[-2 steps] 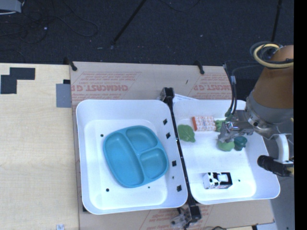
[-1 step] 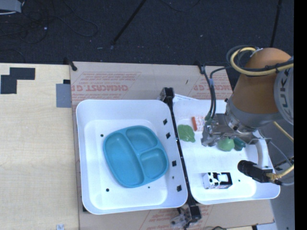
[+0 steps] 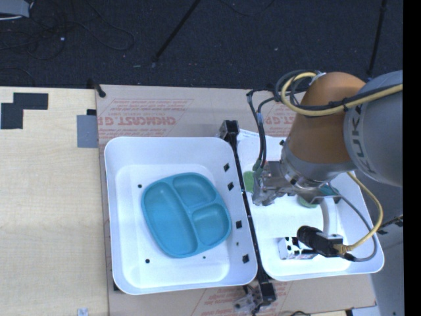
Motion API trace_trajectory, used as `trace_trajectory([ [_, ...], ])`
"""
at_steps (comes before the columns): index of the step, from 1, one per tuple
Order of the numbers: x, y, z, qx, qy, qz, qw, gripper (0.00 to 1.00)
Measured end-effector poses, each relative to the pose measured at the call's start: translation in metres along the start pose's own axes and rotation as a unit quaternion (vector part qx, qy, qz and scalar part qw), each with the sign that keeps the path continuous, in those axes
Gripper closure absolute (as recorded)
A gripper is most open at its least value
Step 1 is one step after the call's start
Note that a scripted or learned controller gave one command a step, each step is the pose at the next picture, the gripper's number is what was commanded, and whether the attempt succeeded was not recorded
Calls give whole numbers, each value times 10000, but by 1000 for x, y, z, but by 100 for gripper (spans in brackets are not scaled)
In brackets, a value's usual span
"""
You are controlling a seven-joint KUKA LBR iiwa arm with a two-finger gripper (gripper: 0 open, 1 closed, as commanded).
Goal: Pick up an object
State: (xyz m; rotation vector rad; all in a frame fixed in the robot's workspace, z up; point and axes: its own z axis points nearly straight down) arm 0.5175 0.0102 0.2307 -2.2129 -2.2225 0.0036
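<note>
The desk [image 3: 46,196] carries two white bins. The left bin [image 3: 122,170], at centre frame, holds one blue plate [image 3: 186,214] with three compartments, lying flat and tilted. The right bin [image 3: 365,255], at lower right, is largely covered by the arm [image 3: 342,130], whose gripper [image 3: 266,189] hangs low near the bin's left wall; whether it is clenched or released, I cannot tell. Beside it sits one small green object [image 3: 248,180], partly hidden. One black-and-white object [image 3: 295,247] lies near the bin's lower edge.

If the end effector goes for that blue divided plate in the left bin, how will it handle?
The blue plate looks moulded and stiff, so it likely keeps its shape. It lies flat and wide in the left bin, so it probably slides rather than rolls. Its low rim may be hard to pinch.
</note>
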Motion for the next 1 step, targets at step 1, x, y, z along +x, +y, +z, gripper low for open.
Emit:
trace_trajectory([
  [1, 62, -13, 3, 2, 1, -8, 10000, 100],
])
